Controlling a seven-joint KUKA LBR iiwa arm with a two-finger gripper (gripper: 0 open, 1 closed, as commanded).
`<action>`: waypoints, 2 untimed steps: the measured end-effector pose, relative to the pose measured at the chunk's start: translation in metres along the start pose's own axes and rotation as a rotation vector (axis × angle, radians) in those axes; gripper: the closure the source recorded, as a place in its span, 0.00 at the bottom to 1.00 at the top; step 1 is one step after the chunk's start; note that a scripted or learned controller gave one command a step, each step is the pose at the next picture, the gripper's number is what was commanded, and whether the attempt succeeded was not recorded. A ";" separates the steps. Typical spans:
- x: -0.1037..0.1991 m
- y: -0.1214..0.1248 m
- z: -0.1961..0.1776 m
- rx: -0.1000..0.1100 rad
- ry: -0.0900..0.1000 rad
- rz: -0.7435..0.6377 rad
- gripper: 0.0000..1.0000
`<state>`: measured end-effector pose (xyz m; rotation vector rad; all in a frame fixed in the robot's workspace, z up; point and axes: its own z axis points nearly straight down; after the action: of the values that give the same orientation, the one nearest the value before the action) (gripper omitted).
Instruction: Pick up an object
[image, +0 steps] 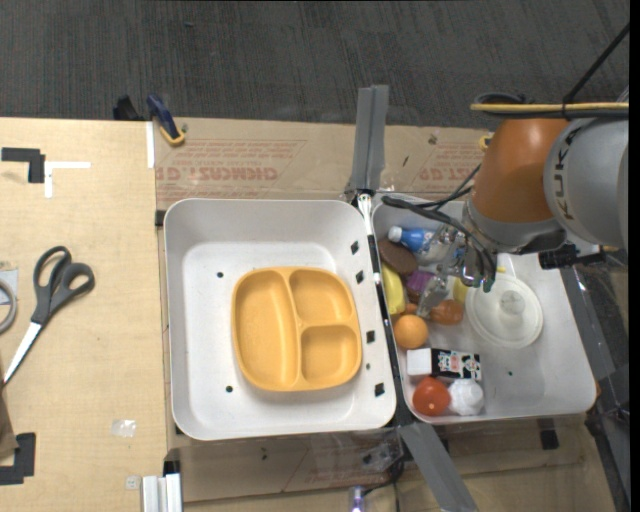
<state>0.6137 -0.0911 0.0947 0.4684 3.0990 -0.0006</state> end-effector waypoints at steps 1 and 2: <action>-0.003 0.002 -0.013 -0.002 -0.009 -0.003 1.00; -0.022 0.053 -0.147 0.001 0.002 0.062 1.00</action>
<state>0.6494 -0.0465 0.2416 0.5650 3.0853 -0.0007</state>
